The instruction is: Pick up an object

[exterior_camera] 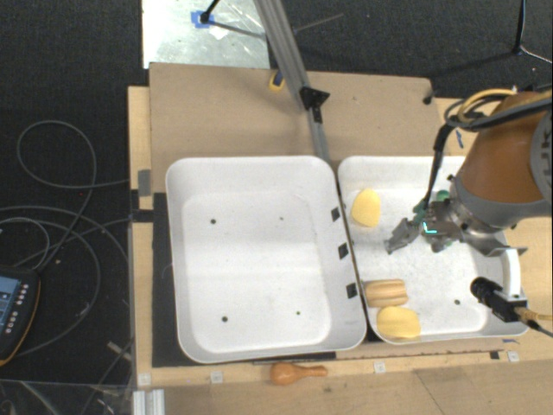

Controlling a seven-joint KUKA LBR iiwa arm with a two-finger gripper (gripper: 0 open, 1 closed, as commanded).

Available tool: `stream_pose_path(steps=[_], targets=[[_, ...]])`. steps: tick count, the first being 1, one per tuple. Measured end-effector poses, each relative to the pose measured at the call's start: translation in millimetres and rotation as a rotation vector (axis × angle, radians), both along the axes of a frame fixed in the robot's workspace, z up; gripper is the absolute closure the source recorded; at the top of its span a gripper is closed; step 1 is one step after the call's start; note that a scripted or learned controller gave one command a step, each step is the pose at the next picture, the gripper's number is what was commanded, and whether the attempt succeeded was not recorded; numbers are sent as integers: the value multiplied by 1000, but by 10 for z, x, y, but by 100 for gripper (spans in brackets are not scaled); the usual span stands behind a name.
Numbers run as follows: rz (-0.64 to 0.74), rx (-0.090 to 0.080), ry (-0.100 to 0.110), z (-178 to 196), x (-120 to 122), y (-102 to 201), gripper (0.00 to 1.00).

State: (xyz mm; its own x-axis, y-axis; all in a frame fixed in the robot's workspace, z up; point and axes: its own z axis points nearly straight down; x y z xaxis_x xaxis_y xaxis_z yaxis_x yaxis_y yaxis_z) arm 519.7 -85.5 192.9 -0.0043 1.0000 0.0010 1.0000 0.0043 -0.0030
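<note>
- Brown bench (259, 111) bears two white bins; the right bin (449, 171) holds three yellowish toy foods.
- Gripper (400, 239) hangs open, empty, beside the yellow lemon-like piece (366, 207).
- Risk: closing here likely catches nothing.

The scene is lit evenly and fairly brightly from above, with soft, diffuse light. The two white bins, the left bin (251, 258) and the right bin (432, 309), come out very bright, nearly washed out, so their surface detail is faint. Shadows are weak and short: a soft grey one lies under the hand (415, 234), and thin ones edge the bin rims. A pale patch of floor (186, 20) at the top glares brightly. The dark carpet (60, 102) swallows detail. The picture is slightly soft and grainy, with low resolution throughout.
</note>
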Motion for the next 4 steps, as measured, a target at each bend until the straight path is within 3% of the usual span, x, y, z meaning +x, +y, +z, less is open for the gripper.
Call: stream_pose_path(steps=[1, 3, 4], targets=[[-3, 0, -4, 16, 9, -2, 0], [-4, 0, 1, -980, 87, -20, 0], [-6, 0, -4, -846, 102, -26, 100]])
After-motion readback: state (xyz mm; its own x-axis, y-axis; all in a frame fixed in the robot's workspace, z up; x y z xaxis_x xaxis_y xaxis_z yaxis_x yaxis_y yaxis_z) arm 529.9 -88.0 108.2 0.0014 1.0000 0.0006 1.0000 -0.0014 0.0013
